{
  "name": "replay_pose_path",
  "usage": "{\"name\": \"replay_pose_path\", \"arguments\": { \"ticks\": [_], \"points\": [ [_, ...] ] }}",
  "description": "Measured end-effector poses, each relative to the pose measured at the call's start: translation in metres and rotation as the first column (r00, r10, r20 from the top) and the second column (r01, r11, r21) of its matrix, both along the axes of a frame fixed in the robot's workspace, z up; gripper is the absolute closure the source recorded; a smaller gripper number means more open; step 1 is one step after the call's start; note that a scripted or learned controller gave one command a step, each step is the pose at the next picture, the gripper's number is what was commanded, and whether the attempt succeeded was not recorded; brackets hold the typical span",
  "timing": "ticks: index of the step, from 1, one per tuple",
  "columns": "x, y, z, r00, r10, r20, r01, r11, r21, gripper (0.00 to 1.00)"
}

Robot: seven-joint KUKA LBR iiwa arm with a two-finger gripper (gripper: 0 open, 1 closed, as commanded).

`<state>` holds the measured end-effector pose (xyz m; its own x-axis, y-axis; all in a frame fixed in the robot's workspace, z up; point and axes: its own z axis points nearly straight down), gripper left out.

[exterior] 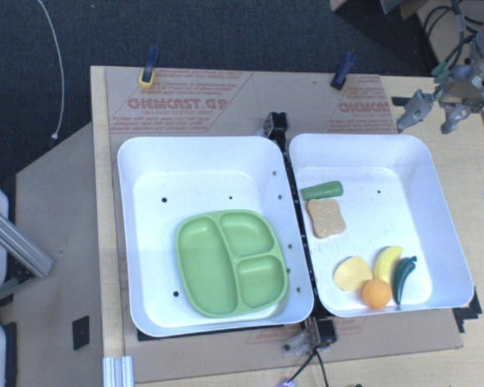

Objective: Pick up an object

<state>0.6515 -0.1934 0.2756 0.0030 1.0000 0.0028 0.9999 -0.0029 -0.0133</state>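
- Grey metal: my gripper [436, 113] hangs above the counter's [113, 176] far right corner, outside the right bin [444, 208], fingers apart, nothing between them.
- Right bin contents: green cucumber [321, 190] and bread slice [327, 217] near the left wall; yellow chip [352, 273], orange [377, 293], banana [386, 264] and green pepper [403, 276] clustered at the near edge.
- Left bin [145, 216]: one green divided plate [230, 261].

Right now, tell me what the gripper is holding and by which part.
Nothing is held. The gripper hangs open above the bench beyond the right bin's far corner, with nothing between its fingers. The toy foods lie in that bin.
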Motion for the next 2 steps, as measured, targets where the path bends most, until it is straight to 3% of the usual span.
{"name": "replay_pose_path", "arguments": {
  "ticks": [1,2],
  "points": [
    [0.002,0.001,0.008,1.0,0.003,0.013,-0.003,1.0,-0.003,0.0],
    [0.005,-0.009,-0.042,1.0,0.002,0.008,-0.002,1.0,-0.003,0.0]
  ]
}}
